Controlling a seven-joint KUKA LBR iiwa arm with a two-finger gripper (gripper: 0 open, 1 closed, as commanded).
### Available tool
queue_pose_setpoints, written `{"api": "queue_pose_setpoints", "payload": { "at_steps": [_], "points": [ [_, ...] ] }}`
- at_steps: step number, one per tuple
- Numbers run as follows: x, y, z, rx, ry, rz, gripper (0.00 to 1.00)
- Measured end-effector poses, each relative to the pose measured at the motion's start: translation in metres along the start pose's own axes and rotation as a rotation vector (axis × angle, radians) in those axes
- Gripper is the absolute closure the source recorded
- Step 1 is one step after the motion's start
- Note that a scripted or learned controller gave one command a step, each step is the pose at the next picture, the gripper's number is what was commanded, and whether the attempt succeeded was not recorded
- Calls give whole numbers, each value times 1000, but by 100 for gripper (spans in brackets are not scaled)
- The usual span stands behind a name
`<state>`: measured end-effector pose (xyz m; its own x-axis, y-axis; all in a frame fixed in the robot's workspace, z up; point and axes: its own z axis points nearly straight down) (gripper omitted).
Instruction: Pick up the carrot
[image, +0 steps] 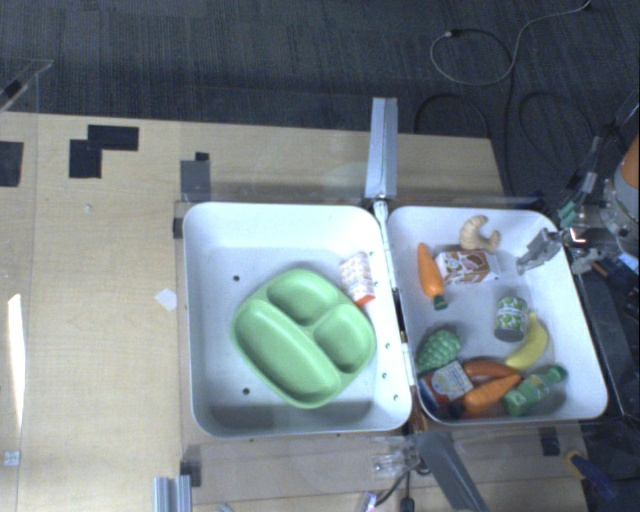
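Note:
The carrot, orange with a small green stub at its near end, lies in the right bin close to that bin's left wall, pointing away from me. My gripper hangs over the far right part of the same bin, to the right of a brown carton and well apart from the carrot. Nothing shows in its grasp. The arm comes in from the right edge.
The right bin also holds a tan croissant-shaped piece, a small can, a banana, a green knobbly fruit, a labelled jar, another orange tapered piece and a green bottle. The left bin holds a green divided plate and a small packet.

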<state>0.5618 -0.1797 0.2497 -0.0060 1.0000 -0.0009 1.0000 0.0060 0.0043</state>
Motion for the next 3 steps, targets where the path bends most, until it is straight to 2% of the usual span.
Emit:
{"api": "queue_pose_setpoints", "payload": {
  "at_steps": [1,2,3],
  "points": [
    [50,14,146,1,1,-82,0],
    [74,44,160,-1,-4,-36,0],
    [71,90,163,72,0,-199,0]
  ]
}}
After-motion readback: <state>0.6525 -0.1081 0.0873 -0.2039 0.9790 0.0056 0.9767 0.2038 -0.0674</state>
